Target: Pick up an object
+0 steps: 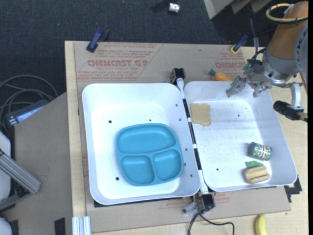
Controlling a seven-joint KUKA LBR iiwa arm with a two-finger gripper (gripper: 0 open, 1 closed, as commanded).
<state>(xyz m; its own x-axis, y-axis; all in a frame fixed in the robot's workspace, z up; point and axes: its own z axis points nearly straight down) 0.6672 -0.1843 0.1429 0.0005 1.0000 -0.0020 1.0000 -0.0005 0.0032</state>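
The right bin (230, 131) holds a tan slice of bread (200, 114) near its left wall, a small green can (259, 151) lying on its side near the right wall, and a tan bun-like piece (257, 174) just in front of the can. My gripper (246, 88) hangs over the bin's far right corner with its two fingers spread apart and nothing between them. It is well away from all three objects.
The left bin (98, 106) bears a blue divided plate (147, 152). An orange carrot-like toy (220, 75) lies on the cardboard behind the right bin. A yellow object (260, 225) sits at the bench's front edge. Clamps hold the bins where they meet.
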